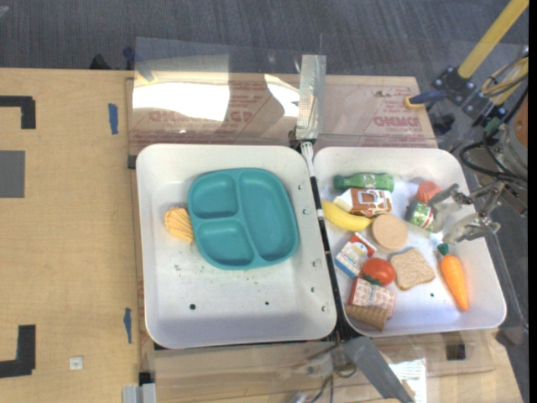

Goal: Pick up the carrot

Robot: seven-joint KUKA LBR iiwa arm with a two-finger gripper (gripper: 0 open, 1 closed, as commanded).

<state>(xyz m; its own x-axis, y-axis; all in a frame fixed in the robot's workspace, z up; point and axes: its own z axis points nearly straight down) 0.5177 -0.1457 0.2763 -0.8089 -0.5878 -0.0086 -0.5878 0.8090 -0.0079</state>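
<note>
While the arm reaches in from the right, the scene reads as follows.

Camera view:
Claw: the gripper (454, 211) hangs over the right bin (495, 309), near its right wall; whether it is open or closed, I cannot tell (metal parts blur together there).
Carrot position: the carrot (454, 280) lies on the bin floor just below the claw and slightly to its right, apart from it, nothing gripped.
Carrot axis: long axis runs nearly top to bottom, tilted a little; green stub end points up toward the claw, tapered tip points down and right, away from it.
Left of the claw: a small green can (420, 215) just beside it, a round cracker (389, 231) and a banana (345, 217) further off.
Below-left of the claw: a toast slice (412, 269), just left of the carrot.
Far left of the claw: a teal divided plate (243, 217) in the left bin (159, 309).
</note>
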